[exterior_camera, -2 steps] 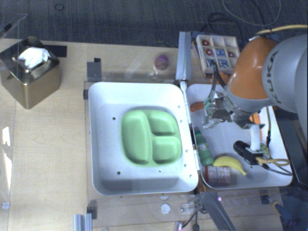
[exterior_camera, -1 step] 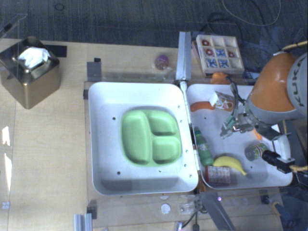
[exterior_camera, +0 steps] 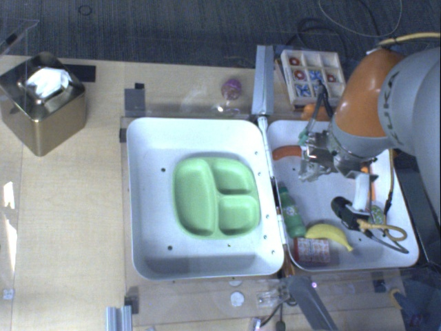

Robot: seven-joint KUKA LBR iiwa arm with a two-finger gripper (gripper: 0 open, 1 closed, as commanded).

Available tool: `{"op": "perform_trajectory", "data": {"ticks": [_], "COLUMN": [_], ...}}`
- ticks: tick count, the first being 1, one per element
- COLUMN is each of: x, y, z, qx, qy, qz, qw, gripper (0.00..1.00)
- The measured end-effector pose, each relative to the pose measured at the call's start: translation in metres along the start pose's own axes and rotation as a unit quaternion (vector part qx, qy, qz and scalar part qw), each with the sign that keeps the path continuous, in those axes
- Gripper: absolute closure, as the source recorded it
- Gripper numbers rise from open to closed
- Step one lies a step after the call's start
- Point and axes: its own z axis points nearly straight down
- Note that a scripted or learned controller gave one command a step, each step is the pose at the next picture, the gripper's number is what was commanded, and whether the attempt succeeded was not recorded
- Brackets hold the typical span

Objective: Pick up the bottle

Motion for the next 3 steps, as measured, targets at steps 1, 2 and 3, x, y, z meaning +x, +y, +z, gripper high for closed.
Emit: {"op": "perform_trajectory", "data": {"ticks": [1,2,3], "x": [0.000,-0.002,-0.069], "y": [0.000,-0.072,-0.061], "z": [0.000,0.000,0.039], "qx": [0.000,0.000,0.001], "qy": [0.000,0.000,0.000], "qz": [0.000,-0.122,-0.111], "qw": [1.0000,0.9925,0.9938], "gripper": [0.00,0.00,0.00]}}
